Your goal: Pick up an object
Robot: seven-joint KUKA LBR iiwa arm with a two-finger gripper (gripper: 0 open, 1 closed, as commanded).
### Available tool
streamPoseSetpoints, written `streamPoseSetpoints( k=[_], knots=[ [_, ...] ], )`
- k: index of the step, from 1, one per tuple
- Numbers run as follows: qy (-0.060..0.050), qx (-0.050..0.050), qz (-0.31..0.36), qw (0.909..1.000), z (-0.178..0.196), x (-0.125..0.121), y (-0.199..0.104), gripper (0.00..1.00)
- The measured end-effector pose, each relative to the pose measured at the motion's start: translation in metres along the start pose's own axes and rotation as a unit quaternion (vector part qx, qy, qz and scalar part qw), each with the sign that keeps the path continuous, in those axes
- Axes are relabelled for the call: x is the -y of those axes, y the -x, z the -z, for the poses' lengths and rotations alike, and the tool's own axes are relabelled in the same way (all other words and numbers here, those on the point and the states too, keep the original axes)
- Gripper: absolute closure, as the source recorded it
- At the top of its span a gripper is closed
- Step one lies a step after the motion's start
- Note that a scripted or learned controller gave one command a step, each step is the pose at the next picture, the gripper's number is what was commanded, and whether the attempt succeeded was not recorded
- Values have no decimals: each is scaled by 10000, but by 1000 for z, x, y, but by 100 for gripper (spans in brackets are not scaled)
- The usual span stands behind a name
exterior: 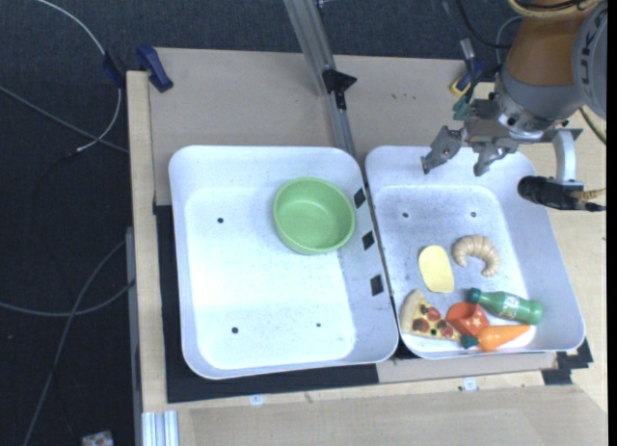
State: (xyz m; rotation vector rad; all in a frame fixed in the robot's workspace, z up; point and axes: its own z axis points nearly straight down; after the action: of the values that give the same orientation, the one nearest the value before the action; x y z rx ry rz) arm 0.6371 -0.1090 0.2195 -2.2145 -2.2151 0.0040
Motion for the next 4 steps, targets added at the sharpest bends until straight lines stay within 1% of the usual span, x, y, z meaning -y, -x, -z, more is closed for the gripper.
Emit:
streamPoseSetpoints(
  k=[1, 2, 3, 4],
  knots=[
    [-36, -1, 10, 10000, -53, 0, -11, 0],
    [-48, 0, -7, 10000, -118, 3, -11, 0],
    [-36, -4, -11, 10000, -124, 4, -12, 0],
    [-24, -13, -12, 10000, -111, 3, -13, 100]
  ],
)
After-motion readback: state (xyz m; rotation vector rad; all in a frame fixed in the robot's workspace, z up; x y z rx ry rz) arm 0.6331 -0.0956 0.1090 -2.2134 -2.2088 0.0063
